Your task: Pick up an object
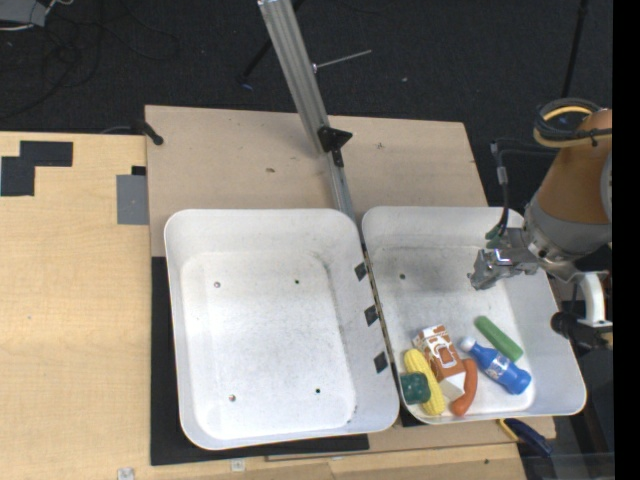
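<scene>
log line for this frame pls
arm: over right bin upper area | gripper: above bare floor, nothing seen held | objects: blue bottle, green stick, yellow corn clustered at near edge | pick: not yet

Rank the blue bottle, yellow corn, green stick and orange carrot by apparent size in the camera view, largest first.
1. Blue bottle looks bulkiest.
2. Yellow corn, close behind.
3. Green stick and orange carrot look about alike; the carrot is partly hidden, so I won't split them.
All lie close together in the right bin.

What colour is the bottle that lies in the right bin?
The bottle is blue with a lighter cap end; the camera view shows it near the bin's front right corner.
</scene>
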